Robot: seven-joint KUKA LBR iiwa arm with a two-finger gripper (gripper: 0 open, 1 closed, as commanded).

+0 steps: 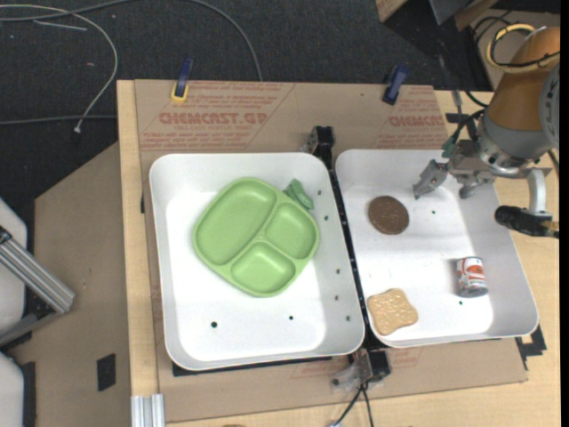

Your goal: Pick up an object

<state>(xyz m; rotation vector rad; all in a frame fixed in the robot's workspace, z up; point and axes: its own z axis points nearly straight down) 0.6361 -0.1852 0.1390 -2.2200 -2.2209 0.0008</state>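
White bins sit side by side on the table, arm [520, 87] reaching in from the right edge. Pincer [449, 178] hovers over the far part of the right bin [498, 265], tilted. Two fingers [428, 181] look spread and there's nothing between them, so: parted, empty.

Right bin contents:
- brown round disc [388, 214], cookie-like, far-left part of the bin, near the divider
- small can [472, 276], red/white label, lying on its side toward the right edge
- tan cracker-shaped piece [392, 311] at the near-left corner

Left bin [178, 265]: green divided plate [256, 236] in the middle, a small green item [300, 195] touching its far-right rim. Can't tell what that one is.

Step, as I read it: approach, no grasp yet. Task names no target, and the closest candidate is the brown disc. It lies near the pincer, just toward the near-left of the fingertips, apart from them, not under them.

Next move would need a short shift toward the disc, then a descent with fingers straddling it. The disc looks flat and low, so fingers likely have to get right down to the bin floor to catch its edge. Slip risk seems high. The can probably offers a better grip, but it's well apart from the pincer.
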